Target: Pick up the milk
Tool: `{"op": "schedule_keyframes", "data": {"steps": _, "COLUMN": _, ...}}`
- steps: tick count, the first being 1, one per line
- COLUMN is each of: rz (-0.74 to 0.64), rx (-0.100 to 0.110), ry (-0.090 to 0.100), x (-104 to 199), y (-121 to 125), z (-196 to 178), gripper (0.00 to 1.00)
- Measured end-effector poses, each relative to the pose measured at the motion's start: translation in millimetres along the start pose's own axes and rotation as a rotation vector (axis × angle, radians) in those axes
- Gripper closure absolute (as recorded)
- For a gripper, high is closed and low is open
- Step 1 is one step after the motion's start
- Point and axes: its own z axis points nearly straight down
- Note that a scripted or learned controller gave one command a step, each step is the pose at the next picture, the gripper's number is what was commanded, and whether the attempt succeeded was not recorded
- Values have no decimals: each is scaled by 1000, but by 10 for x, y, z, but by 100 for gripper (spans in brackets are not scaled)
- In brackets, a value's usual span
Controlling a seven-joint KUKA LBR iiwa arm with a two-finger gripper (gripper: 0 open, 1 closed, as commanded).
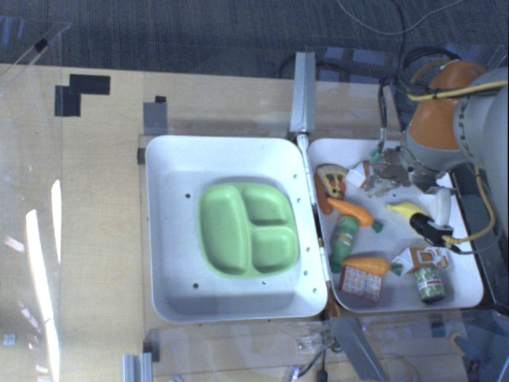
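The milk (pixel 427 256) is a small white carton with a brown top, lying near the right bin's front right, just above a green jar (pixel 430 285). My gripper (pixel 382 175) hangs low over the back of the right bin (pixel 474 299), up and to the left of the carton and well apart from it. It sits next to a brown toast-like piece (pixel 331 182). Nothing can be seen held in it.
The right bin also holds a carrot (pixel 351 209), a green bottle (pixel 343 241), a second orange vegetable (pixel 367 265), a reddish box (pixel 360 284) and a yellow banana (pixel 405 209). A black cable end (pixel 430 229) hangs above the milk. A green divided plate (pixel 248 228) lies in the left bin (pixel 171 293).
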Motion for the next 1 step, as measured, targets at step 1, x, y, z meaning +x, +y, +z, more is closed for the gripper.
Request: {"op": "schedule_keyframes", "data": {"steps": 1, "rz": 0, "rx": 0, "ry": 0, "x": 0, "y": 0, "z": 1, "gripper": 0}}
